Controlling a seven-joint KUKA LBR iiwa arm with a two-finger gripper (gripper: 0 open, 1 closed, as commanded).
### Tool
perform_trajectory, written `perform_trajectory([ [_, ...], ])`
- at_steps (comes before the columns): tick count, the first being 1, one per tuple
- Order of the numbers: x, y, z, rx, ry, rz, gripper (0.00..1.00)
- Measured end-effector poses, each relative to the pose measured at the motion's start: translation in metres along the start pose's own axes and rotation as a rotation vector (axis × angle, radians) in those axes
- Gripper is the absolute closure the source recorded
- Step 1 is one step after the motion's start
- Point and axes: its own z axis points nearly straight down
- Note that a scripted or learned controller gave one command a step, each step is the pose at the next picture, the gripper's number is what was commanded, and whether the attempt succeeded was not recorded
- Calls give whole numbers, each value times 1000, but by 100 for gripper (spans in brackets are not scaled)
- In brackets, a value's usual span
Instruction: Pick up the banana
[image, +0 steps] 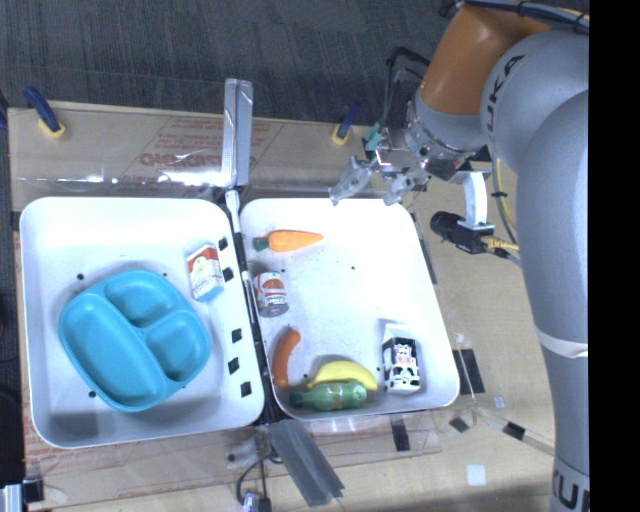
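**Two neighbours crowd the banana**

One green bottle (328, 397) lies against the banana (343, 375) at the right bin's (345, 300) near edge; a sausage (284, 357) and cow-printed carton (401, 364) flank it. The gripper (372, 182) hovers over the far rim, fingers spread, holding nothing. "KUKA" marks the arm (530, 110).

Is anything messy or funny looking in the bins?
Nothing is spilled or broken. The banana is squeezed into the right bin's near corner, touching a green bottle, with a sausage and a small carton beside it. The hand hangs above the far edge.
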Motion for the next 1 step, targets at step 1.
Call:
perform_trajectory([
  [1,0,0,0,0,0,0,0],
])
